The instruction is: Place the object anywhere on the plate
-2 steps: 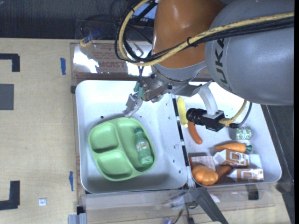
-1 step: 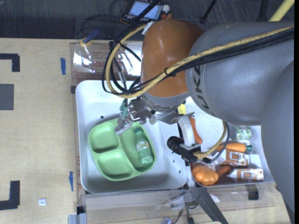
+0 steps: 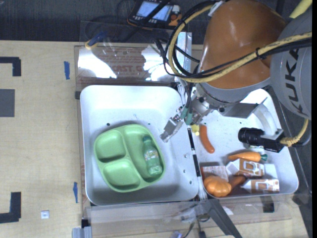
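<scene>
**binwatcher:** So, quick count: two white bins. The left bin (image 3: pixel 124 105) has one green plate (image 3: pixel 111 145) with three compartments, and one green bottle (image 3: pixel 152 157) lying in its long right compartment. The right bin (image 3: pixel 225 128) has one orange stick (image 3: pixel 205 139) by its left edge, one round orange fruit (image 3: pixel 217 186) in the front-left corner, one carrot (image 3: pixel 245 156) and two cartons (image 3: pixel 252 168).

**kuka_fan:** And the gripper (image 3: pixel 171 128)?

**binwatcher:** It hangs by the left bin's right edge, just beside the plate and apart from the bottle. Honestly can't tell if it's spread or closed. There's bare floor along that bin's back edge, while the right bin's front is crowded.
</scene>
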Controlling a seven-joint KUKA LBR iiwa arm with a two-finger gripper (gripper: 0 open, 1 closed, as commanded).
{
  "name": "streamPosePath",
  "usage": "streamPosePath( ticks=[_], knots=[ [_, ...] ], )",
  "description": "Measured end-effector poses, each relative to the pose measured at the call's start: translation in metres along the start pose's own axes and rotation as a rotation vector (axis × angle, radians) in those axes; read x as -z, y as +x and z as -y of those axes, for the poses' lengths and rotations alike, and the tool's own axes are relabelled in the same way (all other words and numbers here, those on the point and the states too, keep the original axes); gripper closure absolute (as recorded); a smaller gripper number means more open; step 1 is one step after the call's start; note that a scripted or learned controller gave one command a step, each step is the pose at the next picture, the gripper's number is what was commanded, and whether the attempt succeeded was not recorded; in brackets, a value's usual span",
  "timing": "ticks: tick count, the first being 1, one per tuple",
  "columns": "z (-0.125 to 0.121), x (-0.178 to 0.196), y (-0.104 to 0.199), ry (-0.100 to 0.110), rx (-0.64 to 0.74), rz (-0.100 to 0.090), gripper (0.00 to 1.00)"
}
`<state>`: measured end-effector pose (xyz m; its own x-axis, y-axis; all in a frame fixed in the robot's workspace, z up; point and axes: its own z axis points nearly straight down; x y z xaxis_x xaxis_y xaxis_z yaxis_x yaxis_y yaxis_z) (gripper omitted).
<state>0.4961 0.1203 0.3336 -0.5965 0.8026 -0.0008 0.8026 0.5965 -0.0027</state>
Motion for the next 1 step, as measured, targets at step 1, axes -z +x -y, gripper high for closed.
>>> streamPosePath(
  ticks=[1],
  knots=[
    [-0.0323, -0.0483, 0.0700, 0.004, 0.411, -0.004, 0.00]
  ],
)
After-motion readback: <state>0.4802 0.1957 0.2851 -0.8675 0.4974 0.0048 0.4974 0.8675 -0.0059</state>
